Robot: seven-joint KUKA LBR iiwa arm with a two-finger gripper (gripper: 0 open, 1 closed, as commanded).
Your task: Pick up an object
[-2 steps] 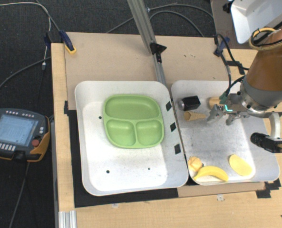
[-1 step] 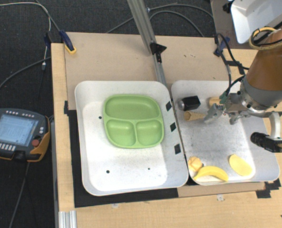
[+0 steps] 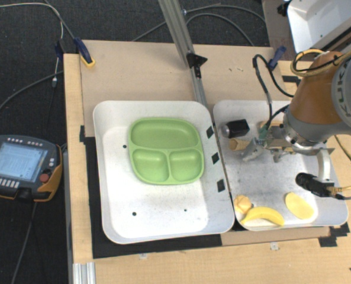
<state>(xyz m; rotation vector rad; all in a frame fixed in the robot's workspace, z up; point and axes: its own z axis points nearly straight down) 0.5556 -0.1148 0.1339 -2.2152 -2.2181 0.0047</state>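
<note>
Gripper [image 3: 259, 148] sits in your right bin's [image 3: 264, 179] upper half; open or closed, can't tell. Banana [image 3: 264, 216] hugs the front rim, and you have bare floor between.

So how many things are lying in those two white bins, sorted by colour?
Green: 1, the plate, in the left bin.
Yellow: 3, the banana, an oval slice and a pale lump, in the right bin.
Black: 1, a block.
Tan: 1, a small piece.
Total: 6.
</note>
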